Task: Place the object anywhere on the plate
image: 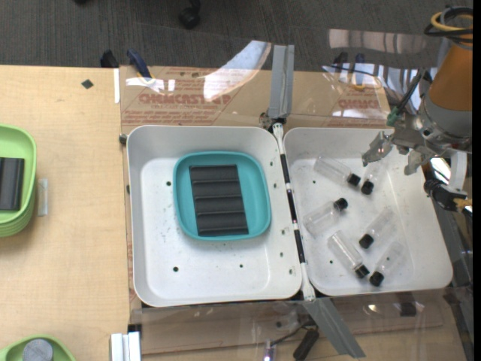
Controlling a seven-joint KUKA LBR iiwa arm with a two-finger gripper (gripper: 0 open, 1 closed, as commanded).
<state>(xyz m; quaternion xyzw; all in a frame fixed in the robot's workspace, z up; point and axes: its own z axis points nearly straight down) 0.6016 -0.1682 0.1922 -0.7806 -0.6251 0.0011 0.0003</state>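
**Pincer spread above the vial bin**

The pincer [392, 150] hangs over the far right part of the right bin [421, 277], its fingers spread wide with nothing between them. Below it lie several clear vials [338, 172] with black caps, scattered apart. In the left bin [150, 262] sits the teal plate [259, 201], carrying a dark ribbed insert [218, 199].

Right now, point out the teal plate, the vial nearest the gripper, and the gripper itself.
teal plate [258, 201]: camera view, bare right rim.
vial nearest the gripper [336, 172]: camera view, middle of its clear body.
gripper [392, 153]: camera view, midway between its fingers.
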